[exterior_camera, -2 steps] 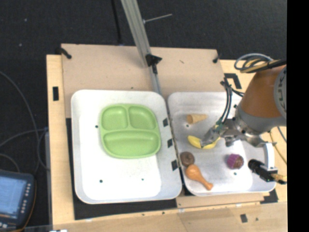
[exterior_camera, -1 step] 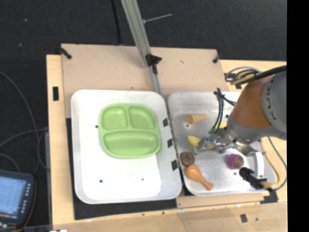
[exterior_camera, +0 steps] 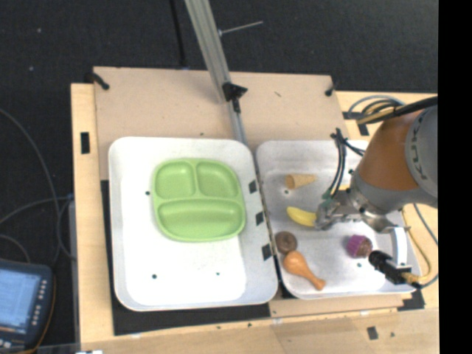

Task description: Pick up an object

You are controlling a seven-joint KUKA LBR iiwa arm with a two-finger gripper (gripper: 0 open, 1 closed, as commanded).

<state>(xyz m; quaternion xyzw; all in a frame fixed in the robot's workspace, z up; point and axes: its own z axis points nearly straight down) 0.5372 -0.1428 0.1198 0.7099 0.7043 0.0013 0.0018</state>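
a: yellow plastic banana lies in the right white bin, long axis running roughly left to right, just left of the gripper

b: touching it?

a: seems so at its right end; can't tell the gripper's state, the wrist hides it. brown round toy and orange pear-shaped toy sit below
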